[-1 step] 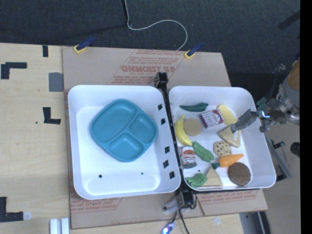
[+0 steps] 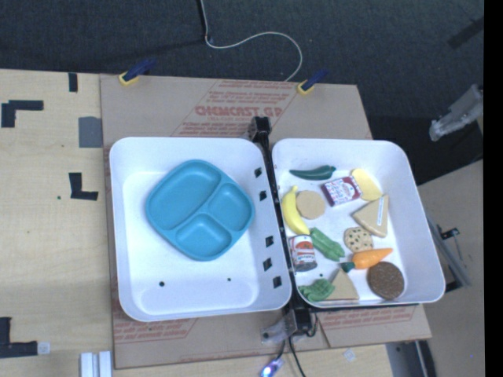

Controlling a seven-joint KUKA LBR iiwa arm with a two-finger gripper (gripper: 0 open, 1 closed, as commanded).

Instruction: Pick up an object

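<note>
Dark carpet behind; cardboard sheet (image 2: 236, 104) on the surface carries red printing, upside down, unreadable. Toy food fills the right bin (image 2: 416, 203): banana (image 2: 293, 210), green pepper (image 2: 313, 172), carrot (image 2: 369, 258), cookie (image 2: 386, 280), small red-labelled can (image 2: 303, 252), label illegible. Left bin (image 2: 126, 210) holds a blue divided plate (image 2: 199, 208). End effector (image 2: 456, 118) sits well apart, upper right of the food; open or closed, cannot tell.

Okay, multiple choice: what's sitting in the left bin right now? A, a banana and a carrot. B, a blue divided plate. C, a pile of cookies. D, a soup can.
B: the blue divided plate lies alone in the left bin, while the banana, carrot and other toy foods lie in the right bin.
</note>
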